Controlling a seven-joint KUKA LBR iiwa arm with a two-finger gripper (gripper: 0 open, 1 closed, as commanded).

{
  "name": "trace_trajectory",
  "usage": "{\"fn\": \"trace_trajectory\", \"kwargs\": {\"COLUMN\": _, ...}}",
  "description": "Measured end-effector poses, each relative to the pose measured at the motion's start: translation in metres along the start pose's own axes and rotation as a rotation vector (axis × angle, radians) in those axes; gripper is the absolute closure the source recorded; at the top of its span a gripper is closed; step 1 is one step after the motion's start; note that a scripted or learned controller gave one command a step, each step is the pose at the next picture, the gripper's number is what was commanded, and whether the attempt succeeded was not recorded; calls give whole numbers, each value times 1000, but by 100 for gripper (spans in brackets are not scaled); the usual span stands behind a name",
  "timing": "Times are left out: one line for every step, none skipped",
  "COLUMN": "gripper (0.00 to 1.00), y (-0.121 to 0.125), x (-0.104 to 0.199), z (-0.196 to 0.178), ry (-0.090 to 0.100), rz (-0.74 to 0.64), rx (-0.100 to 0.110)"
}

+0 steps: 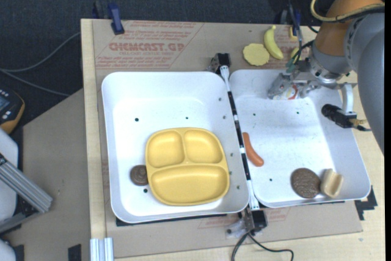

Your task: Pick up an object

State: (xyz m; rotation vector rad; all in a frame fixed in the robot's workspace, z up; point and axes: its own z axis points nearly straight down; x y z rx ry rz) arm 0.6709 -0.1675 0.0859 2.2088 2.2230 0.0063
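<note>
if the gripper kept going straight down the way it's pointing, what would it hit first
Probably the bare floor of the right bin near its far edge; the gripper hangs there. Something small and red shows at its tips, but depth is unclear.

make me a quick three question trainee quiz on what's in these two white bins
1. True or false: the yellow three-compartment plastic plate lies in the right white bin.
2. Which item lies closest to the divider between the bins? A) orange-red toy sausage B) round brown patty C) tan bread piece
3. Fill in: the yellow toy banana rests on the ____ board, outside both bins.

Key
1. False; it lies in the left white bin, with a small brown disc at its left edge.
2. A
3. Cardboard, near the gripper over the right bin's far edge.
</note>
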Motion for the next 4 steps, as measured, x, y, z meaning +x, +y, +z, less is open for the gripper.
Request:
{"fn": "trace_trajectory", "kwargs": {"gripper": 100, "y": -3, "x": -2, "z": -10, "ry": 0, "rz": 4, "rx": 4}}
{"fn": "trace_trajectory", "kwargs": {"gripper": 100, "y": -4, "x": 75, "z": 1, "ry": 4, "rz": 0, "rx": 12}}
{"fn": "trace_trajectory", "kwargs": {"gripper": 100, "y": -57, "x": 153, "z": -105, "ry": 6, "rz": 0, "rx": 8}}
{"fn": "trace_trajectory", "kwargs": {"gripper": 100, "y": -84, "x": 187, "z": -127, "ry": 4, "rz": 3, "rx": 12}}
